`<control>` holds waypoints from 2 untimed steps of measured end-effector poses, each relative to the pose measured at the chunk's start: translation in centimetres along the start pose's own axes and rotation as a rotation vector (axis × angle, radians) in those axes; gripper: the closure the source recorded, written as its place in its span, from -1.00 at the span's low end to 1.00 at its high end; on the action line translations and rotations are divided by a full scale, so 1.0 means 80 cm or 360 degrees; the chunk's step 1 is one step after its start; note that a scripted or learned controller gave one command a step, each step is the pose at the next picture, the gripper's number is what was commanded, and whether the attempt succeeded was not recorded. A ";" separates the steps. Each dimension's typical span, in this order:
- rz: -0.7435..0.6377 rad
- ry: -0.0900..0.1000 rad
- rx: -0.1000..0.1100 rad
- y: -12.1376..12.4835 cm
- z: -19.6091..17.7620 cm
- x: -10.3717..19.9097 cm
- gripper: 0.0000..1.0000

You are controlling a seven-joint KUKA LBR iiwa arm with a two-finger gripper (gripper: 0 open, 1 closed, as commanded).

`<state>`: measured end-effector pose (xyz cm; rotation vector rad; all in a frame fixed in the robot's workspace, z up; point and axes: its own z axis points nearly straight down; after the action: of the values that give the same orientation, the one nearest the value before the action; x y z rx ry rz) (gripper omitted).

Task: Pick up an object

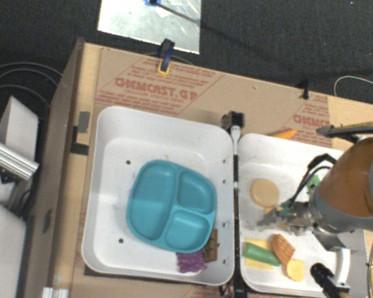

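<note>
The right bin (pixel 257 153) holds a round tan biscuit (pixel 264 192) near its left wall. Along its front lie a green stick (pixel 261 253), an orange ridged piece (pixel 282 249) and a small yellow round piece (pixel 295 269). My gripper (pixel 280 220) hangs low over the middle of this bin, just right of and below the biscuit and just above the orange piece. Nothing shows in its grasp. The grey and orange arm (pixel 355 185) covers the bin's right side.
The left bin (pixel 122 126) holds a teal divided plate (pixel 173 206), with a purple lump (pixel 189 261) and a brown piece (pixel 212 246) at its front right corner. An orange carrot-like piece (pixel 283 133) lies on the cardboard behind the right bin.
</note>
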<state>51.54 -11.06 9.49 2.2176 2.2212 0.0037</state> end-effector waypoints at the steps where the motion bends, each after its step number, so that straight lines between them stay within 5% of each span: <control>1: 0.0006 0.0001 0.0009 -0.038 0.014 -0.037 -1.00; 2: -0.0003 0.0001 0.0003 -0.036 0.006 -0.030 -1.00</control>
<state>48.70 -13.44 8.98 2.2169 2.2245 0.0019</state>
